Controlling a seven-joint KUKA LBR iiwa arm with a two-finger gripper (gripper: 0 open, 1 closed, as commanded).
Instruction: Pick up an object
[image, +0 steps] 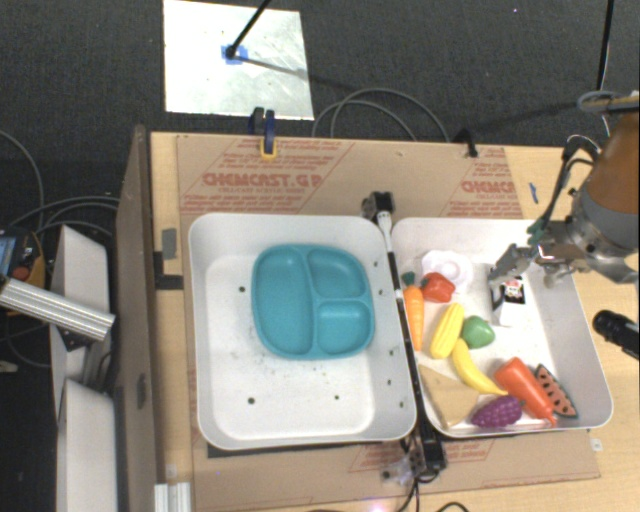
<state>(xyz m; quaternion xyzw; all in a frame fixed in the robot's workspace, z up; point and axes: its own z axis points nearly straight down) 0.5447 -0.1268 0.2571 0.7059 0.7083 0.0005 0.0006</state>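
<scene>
Gripper: finger state cannot be told | Target: toy corn, 8 o'clock of gripper, right bin | Handling: likely light, rigid, slick plastic; you grip across its midsection.

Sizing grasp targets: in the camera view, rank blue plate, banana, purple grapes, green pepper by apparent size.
Largest to smallest:
1. blue plate, by far
2. banana
3. purple grapes
4. green pepper
Grapes and pepper look close, so that order is unsure. All lie at a similar depth in the bins.
</scene>
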